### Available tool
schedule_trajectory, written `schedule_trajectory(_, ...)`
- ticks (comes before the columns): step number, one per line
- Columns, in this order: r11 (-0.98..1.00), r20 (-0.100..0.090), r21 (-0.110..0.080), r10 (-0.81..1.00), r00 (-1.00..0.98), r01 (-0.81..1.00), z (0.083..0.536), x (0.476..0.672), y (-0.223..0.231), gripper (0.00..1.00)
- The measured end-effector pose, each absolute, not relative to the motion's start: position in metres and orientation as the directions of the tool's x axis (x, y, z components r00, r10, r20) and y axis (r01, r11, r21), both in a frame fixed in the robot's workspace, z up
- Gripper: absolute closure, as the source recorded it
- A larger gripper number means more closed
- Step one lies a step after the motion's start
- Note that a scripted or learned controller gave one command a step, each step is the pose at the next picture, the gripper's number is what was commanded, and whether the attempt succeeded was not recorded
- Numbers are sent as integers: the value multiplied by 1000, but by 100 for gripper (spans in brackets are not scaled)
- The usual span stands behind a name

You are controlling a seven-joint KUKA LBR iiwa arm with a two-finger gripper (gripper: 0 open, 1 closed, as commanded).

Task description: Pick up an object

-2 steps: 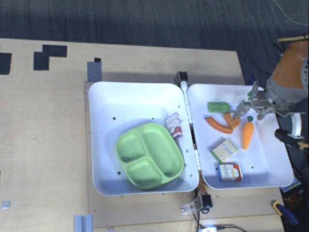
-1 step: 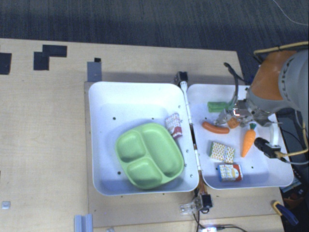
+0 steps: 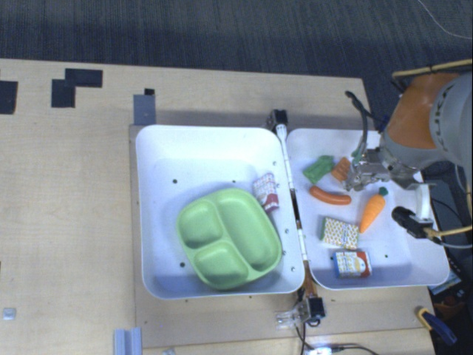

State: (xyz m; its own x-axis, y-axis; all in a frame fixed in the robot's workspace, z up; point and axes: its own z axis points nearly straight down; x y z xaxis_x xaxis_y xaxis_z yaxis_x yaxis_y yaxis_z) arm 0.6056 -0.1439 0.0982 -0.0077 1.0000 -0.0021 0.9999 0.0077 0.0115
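The gripper (image 3: 360, 177) is down in the right bin (image 3: 403, 272), right over a small orange piece (image 3: 341, 170) next to the green toy (image 3: 319, 168). Can't tell if it's gripping anything. Just below sits a toy hot dog (image 3: 329, 195), with the carrot (image 3: 372, 211) off to its right. Nearer the front are a patterned packet (image 3: 340, 233) and a little juice carton (image 3: 351, 263). The left bin (image 3: 159, 198) has a green divided plate (image 3: 228, 237) and a small wrapper (image 3: 266, 192).

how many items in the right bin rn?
6: green piece and orange piece at the top, sausage below them, carrot right, patterned packet and small carton lower. The tool may hide more.
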Motion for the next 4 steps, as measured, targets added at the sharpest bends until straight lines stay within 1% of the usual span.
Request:
schedule_trajectory(1,7,-2,11,1000,-7,1000,98,606,-144,0)
schedule_trajectory(2,10,-2,15,1000,-10,1000,109,607,-143,100)
schedule_trajectory(3,10,-2,15,1000,-10,1000,109,607,-143,0)
schedule_trajectory(4,12,-2,19,1000,-12,1000,120,608,-142,100)
